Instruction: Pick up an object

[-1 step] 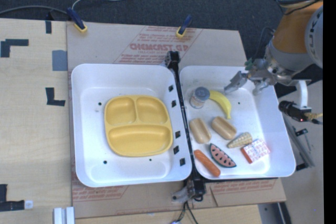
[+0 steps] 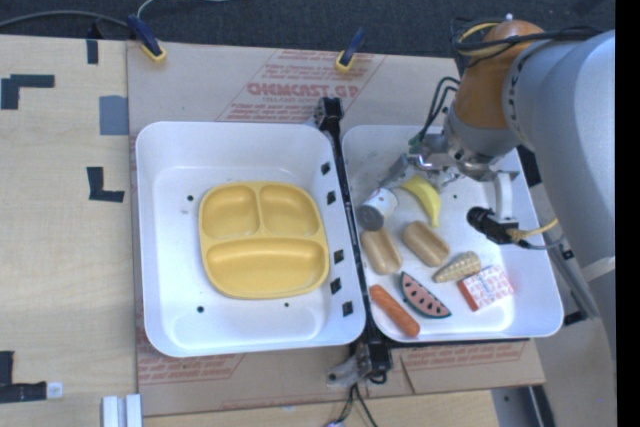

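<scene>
A bare wooden bench with black tape marks takes up the far left, and a sheet of printed cardboard lies under both bins, pinned by 2 yellow-and-blue clamps along its far edge.

The left bin holds 1 thing: a yellow divided plate with 3 compartments, sitting near the bin's centre.

Across the black divider, the right bin carries the toy food. At about 9 o'clock in this bin a small grey-and-white can lies on its side, with a tan bread roll just below it. At 7 o'clock an orange carrot lies slanted, and a watermelon slice sits just beside it toward 6 o'clock. A yellow banana curves near the bin's upper middle; a second tan roll lies just below it. A corn cob rests near centre, and a red-and-white patterned block (its print is too small to read) lies at 5 o'clock.

The gripper hangs at about 11 o'clock in the right bin, just above the banana's upper end; whether its tips touch the fruit, and whether it is released or clenched, I cannot tell. The grey arm with its orange band fills the right side
</scene>
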You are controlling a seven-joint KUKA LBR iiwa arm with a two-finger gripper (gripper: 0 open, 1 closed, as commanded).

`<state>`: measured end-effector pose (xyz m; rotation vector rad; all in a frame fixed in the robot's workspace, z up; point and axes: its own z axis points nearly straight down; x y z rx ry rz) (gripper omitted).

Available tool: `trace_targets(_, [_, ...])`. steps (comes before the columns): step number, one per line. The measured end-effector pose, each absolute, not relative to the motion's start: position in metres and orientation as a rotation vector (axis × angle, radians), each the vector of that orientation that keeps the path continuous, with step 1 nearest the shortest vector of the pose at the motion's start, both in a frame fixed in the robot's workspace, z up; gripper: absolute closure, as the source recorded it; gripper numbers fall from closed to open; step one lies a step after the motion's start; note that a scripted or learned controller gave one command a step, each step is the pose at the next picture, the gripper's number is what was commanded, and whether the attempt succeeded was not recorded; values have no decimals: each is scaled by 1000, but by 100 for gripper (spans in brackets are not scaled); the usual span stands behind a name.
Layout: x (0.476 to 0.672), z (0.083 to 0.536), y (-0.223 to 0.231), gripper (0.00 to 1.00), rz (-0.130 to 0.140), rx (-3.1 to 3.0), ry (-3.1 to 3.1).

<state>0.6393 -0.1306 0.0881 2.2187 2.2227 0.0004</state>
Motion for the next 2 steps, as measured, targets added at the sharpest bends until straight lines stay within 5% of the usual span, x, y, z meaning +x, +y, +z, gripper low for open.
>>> trace_targets(1, [639,97,-130,100,-1,2218,2225])
trace_targets(2, [594,208,-85,100,1,2219,2225])
